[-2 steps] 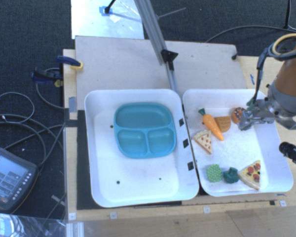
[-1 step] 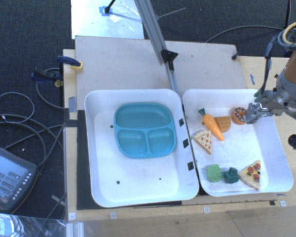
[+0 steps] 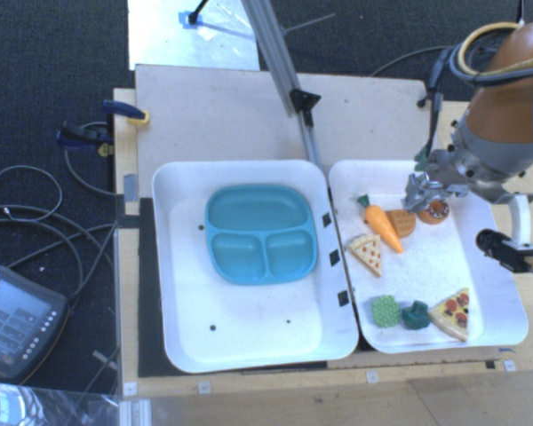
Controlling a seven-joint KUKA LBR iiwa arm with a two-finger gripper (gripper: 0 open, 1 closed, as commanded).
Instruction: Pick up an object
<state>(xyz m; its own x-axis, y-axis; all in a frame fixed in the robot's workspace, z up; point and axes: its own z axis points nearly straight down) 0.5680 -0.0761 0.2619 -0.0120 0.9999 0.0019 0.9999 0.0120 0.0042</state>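
Arm (image 3: 502,105) bent over rt bin (image 3: 489,264) (toys inside); fingers' (image 3: 419,193) state unclear.

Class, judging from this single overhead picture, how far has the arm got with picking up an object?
Done: the gripper has reached the right bin, low beside the round toy. In hand: nothing shows between its fingers. Left: grasp and lift; the carrot, both pizza slices and the green toys all lie on the bin floor.
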